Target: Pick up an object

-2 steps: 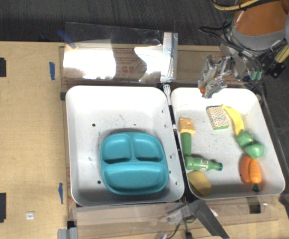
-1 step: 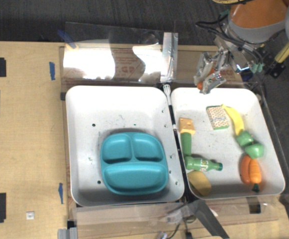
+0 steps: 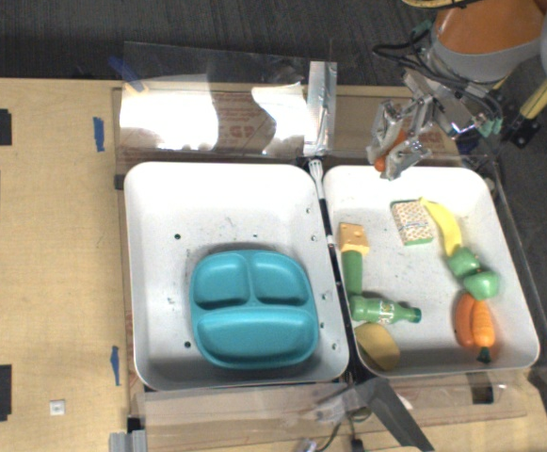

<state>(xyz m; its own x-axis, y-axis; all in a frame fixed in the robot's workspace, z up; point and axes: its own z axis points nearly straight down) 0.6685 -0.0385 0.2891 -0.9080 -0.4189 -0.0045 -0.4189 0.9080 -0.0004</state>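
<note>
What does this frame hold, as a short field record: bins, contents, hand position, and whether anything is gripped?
left bin: teal divided tray
right bin: patterned square block, yellow banana, green piece, orange carrot, green bottle, green stick with tan top, tan rounded piece
hand: above the far edge of the right bin, apart from the items
gripped: something small and orange sits at the fingertips; whether it is held cannot be told
task state: no bin object lifted yet

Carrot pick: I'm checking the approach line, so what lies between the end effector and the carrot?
In the camera view, the patterned block, yellow banana and green piece lie between end effector and carrot.
</note>
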